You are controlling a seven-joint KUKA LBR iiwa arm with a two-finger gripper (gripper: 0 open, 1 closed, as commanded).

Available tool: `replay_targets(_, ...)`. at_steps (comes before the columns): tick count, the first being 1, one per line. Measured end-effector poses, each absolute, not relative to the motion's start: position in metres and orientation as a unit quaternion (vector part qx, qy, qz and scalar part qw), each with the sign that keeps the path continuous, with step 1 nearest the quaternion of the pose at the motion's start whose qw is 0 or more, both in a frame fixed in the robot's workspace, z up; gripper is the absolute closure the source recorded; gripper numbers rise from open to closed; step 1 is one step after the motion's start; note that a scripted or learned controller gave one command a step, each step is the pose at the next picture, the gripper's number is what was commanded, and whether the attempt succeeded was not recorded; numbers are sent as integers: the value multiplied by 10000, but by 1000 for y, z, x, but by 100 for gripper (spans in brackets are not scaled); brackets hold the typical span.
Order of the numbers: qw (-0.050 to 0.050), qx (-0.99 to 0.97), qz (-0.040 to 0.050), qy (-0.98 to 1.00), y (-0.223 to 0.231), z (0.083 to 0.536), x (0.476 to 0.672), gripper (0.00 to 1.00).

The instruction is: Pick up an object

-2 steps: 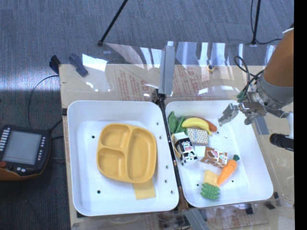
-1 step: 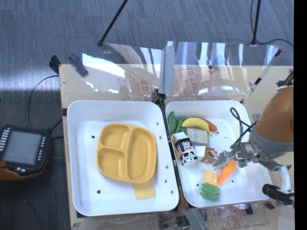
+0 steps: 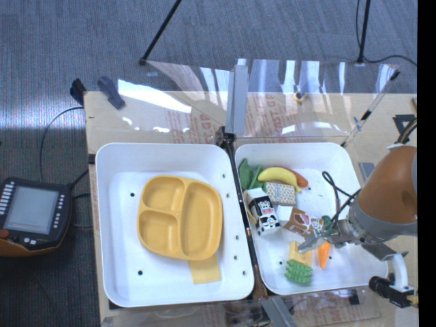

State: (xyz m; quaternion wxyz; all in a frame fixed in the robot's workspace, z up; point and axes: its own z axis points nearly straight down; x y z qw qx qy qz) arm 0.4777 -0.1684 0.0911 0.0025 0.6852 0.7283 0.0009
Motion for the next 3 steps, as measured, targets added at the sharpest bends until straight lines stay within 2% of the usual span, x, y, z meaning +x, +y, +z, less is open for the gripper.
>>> replay_targets(1, 7, 6874, 10, 7263, -169, 99, 477, 100)
replay_targets(2, -21, 7393, -9, 6733, -211, 96, 503, 100)
replay_targets(3, 17, 7388, 34, 6739, -138, 199, 532, 100)
